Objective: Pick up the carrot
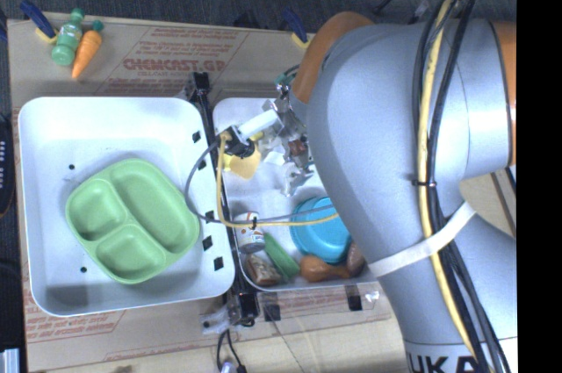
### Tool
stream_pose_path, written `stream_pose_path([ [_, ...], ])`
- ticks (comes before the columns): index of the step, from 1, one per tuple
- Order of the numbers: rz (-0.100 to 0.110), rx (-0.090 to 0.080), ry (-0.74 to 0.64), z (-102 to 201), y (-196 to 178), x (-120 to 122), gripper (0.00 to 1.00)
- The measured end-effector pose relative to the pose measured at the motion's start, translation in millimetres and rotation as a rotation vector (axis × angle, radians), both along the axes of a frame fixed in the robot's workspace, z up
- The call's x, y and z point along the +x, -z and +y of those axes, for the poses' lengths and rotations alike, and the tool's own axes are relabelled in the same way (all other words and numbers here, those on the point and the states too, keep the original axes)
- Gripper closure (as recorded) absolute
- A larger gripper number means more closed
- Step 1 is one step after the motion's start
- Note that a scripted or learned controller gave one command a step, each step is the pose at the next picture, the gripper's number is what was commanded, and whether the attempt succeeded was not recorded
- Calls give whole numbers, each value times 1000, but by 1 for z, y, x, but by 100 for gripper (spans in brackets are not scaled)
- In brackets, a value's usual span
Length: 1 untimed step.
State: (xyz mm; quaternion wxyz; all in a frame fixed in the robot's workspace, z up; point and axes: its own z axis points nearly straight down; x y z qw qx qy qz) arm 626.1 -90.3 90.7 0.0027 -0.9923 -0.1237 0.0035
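Gripper (285, 147) low in right bin (230, 112), metal parts bunched together; can't tell jaw state or any hold from here. Bulky smooth grey arm (395, 161) hides most of bin's 3 o'clock side. Carrot (86, 51), tapered orange with green top, lies outside bins on cardboard (158, 64) at 10 o'clock, beside green toy bottle (67, 39). Blue bowl (320, 231) half hidden under arm. Orange-brown lump (318, 268) at 5 o'clock, hard to identify. Glossy green three-compartment plate (132, 218) in left bin (44, 134).

Orange carrot (86, 52), green-topped, lying slanted on cardboard, outside bins
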Motion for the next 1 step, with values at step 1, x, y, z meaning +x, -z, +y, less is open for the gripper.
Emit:
stream_pose_path([
  [1, 6, 7, -10, 3, -11, 0, 100],
])
